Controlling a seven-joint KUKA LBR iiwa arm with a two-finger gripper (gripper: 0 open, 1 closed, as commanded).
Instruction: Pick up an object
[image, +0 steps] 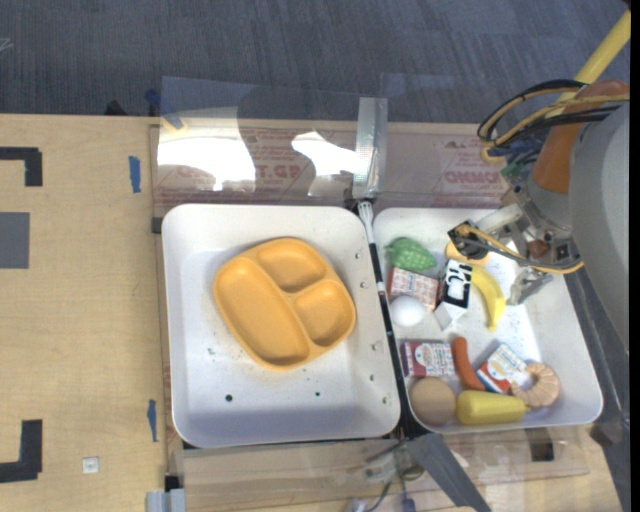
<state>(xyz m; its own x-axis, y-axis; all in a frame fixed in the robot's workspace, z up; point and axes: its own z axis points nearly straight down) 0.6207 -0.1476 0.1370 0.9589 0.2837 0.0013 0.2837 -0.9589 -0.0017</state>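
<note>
Scanning from the left, I see the left bin (190, 400) with just an orange divided plate (285, 300), so my pick has to come from the right bin (580, 385), where I'd aim for the banana (488, 293) lying near the middle just under the arm. I judge this as the approach step: the pincer (520, 265) hangs above the bin's right half with nothing visibly between its tips, though how far apart they stand I cannot tell. Crowding the banana are a green toy (412, 254), small printed packets (415, 288), a white ball (407, 313), a red sausage (463, 362) and a yellow lemon-like piece (488, 406), so the descent needs care.
</note>
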